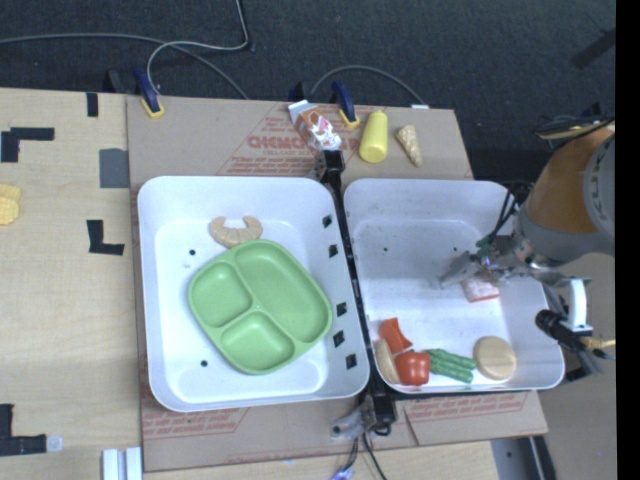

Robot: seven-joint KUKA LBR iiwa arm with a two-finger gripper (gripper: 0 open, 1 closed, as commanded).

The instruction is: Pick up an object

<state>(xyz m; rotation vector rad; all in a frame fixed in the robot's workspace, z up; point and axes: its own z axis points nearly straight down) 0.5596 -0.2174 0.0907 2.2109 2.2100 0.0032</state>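
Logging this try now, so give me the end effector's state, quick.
End effector: low in the right bin, over a small white and red packet; whether it is open, closed or holding anything cannot be told.

Robot lab: taped cardboard bench, clamps, loose cables (toy food about).

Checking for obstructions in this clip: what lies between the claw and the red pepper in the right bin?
In the camera view, bare white bin floor separates the claw from the red pepper; nothing lies between.
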